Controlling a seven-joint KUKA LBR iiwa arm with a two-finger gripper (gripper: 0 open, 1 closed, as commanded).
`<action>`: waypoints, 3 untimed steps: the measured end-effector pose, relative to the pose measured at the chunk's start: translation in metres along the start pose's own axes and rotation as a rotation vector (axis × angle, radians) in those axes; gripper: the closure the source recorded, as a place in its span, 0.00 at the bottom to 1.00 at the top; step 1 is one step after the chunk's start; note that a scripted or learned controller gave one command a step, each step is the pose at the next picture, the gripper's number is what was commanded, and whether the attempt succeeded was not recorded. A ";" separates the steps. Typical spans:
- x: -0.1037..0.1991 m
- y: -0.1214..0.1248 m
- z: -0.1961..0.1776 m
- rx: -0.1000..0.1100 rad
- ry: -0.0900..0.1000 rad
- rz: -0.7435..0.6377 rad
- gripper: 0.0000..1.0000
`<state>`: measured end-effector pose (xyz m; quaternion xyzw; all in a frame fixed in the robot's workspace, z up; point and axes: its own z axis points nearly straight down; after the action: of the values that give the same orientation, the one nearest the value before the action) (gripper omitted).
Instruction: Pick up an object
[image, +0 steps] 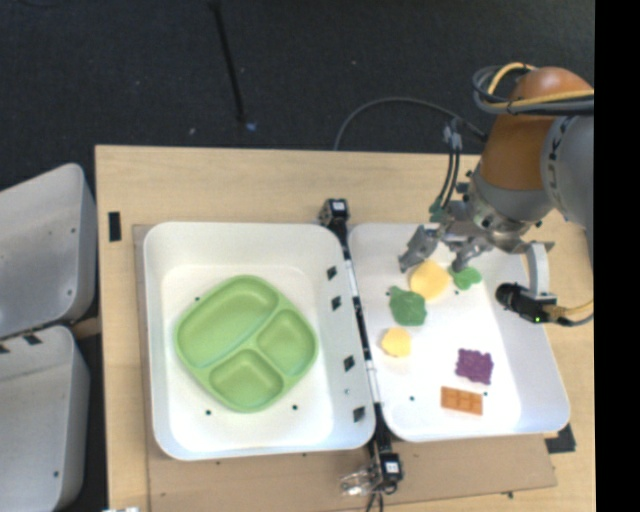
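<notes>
In the right bin (530, 380), my gripper (440, 264) hangs low over the far end with its fingers spread apart. A yellow lump (431, 282) lies just below and between the fingertips; I cannot see that it is lifted or pinched. A small green piece (467, 277) shows at the right fingertip. A green lump (407, 305) lies just left of the yellow one. Nearer the front are a smaller yellow piece (397, 342), a purple block (474, 365) and an orange flat brick (461, 401).
The left bin (170, 420) holds a green divided plate (247, 343). A raised divider (352, 320) with black clips separates the two bins. A black fitting with a cable (527, 301) sits at the right bin's right rim. The arm (520, 140) rises at the upper right.
</notes>
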<state>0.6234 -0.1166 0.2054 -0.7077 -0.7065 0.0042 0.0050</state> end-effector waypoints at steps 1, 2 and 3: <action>0.000 0.003 -0.008 -0.013 -0.001 -0.002 0.00; 0.001 -0.005 0.052 -0.008 -0.002 -0.001 0.00; -0.001 -0.005 0.105 -0.010 -0.003 0.001 0.00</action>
<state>0.6168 -0.1173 0.1008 -0.7080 -0.7062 0.0018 0.0007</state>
